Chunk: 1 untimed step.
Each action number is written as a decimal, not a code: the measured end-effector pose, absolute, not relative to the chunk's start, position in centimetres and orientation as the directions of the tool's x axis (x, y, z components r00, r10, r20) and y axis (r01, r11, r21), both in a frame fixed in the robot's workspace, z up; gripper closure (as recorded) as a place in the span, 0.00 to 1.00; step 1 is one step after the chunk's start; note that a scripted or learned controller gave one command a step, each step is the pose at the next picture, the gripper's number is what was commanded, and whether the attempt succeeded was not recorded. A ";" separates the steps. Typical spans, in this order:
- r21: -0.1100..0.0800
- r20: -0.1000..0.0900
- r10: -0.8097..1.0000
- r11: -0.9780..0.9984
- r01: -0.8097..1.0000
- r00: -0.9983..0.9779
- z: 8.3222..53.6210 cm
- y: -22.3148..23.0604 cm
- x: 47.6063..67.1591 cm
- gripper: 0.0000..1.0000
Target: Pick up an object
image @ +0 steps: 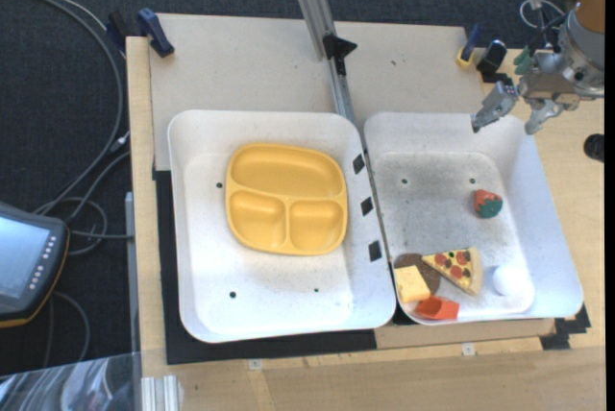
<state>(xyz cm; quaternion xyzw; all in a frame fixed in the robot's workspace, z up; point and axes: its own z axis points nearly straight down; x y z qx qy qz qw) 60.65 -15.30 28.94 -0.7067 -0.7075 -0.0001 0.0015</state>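
One orange piece, one pizza slice

Claw open, empty, above right bin.

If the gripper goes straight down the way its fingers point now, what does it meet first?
Probably the bare floor of the right bin near its far edge. The gripper, open, points down there; the strawberry lies nearer the camera, though depth is unclear.
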 end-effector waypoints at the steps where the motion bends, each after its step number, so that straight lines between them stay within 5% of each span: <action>1: -0.002 0.002 1.000 0.001 1.000 -0.001 28.9 -15.3 60.7 0.00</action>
